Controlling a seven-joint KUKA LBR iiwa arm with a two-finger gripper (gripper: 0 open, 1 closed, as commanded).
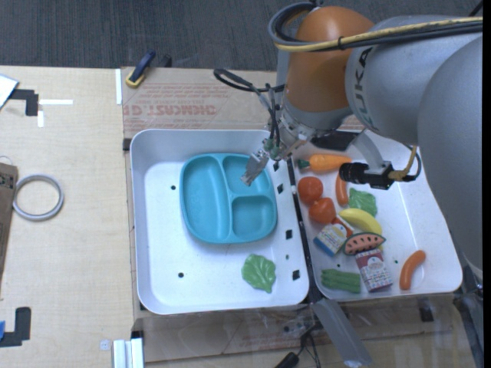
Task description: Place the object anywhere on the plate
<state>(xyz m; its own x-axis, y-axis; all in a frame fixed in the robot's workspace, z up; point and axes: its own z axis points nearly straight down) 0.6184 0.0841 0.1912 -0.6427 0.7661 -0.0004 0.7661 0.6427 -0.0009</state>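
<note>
A light blue plate [228, 198] with three compartments lies in the left white bin [157, 244]. A green lettuce leaf [259, 272] rests on the bin floor just below the plate's lower right corner, apart from it. The gripper [255, 169] hangs over the plate's upper right rim, close to the divider between the two bins. I see nothing clearly held in it. The grey arm with its orange band [326, 48] reaches in from the upper right and hides the back of the right bin.
The right bin [441, 228] holds several toy foods: a carrot [330, 161], two tomatoes [310, 188], a banana [360, 219], a watermelon slice [364, 243], a sausage [412, 268], small boxes. A tape roll [36, 196] lies on the bench at left.
</note>
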